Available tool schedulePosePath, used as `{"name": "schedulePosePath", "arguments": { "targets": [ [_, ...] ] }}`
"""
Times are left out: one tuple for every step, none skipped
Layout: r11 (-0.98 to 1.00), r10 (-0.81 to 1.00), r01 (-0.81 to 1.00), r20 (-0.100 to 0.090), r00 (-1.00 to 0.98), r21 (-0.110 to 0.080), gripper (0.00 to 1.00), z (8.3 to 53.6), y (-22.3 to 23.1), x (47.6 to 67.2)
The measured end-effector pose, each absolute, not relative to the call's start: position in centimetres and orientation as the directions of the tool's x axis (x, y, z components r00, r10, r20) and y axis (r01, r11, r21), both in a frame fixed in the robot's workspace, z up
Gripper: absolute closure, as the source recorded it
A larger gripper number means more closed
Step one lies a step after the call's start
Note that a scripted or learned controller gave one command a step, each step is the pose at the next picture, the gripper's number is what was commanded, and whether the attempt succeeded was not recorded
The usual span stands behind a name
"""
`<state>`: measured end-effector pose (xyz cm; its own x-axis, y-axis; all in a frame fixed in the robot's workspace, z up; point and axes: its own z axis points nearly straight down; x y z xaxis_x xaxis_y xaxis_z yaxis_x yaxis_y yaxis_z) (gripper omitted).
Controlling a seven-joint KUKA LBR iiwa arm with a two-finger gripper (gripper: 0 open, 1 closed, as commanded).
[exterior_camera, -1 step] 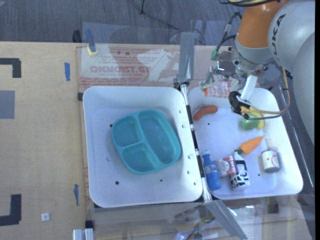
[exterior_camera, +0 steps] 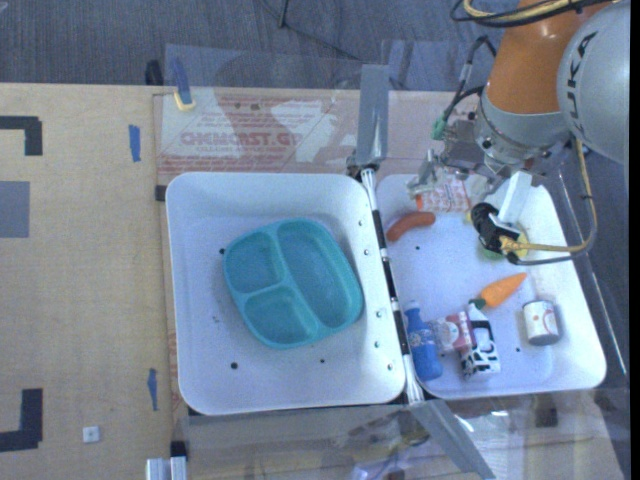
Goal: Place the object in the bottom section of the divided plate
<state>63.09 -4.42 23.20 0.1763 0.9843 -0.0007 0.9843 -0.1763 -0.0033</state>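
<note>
Two white bins lie side by side. The left bin (exterior_camera: 200, 368) holds a smooth teal divided plate (exterior_camera: 292, 281) of rounded shape with three sections. In the right bin (exterior_camera: 570, 368) are a sausage (exterior_camera: 410, 225), a blue bottle (exterior_camera: 422, 343), a small carton (exterior_camera: 476, 343), a carrot (exterior_camera: 500, 288) and a short can (exterior_camera: 540, 321). The gripper (exterior_camera: 447, 180) hangs over the far part of the right bin, near the sausage; whether its jaws are spread, I cannot tell.

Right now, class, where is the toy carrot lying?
In the camera view the carrot lies in the right bin, toward its right side, just up and left of the small white can and right of the blue bottle.
</note>
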Motion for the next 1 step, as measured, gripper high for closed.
{"name": "schedulePosePath", "arguments": {
  "targets": [
    [-0.150, 0.989, 0.989, 0.000, 0.150, -0.003, 1.00, 20.10, -3.80, 62.70]
  ]
}}
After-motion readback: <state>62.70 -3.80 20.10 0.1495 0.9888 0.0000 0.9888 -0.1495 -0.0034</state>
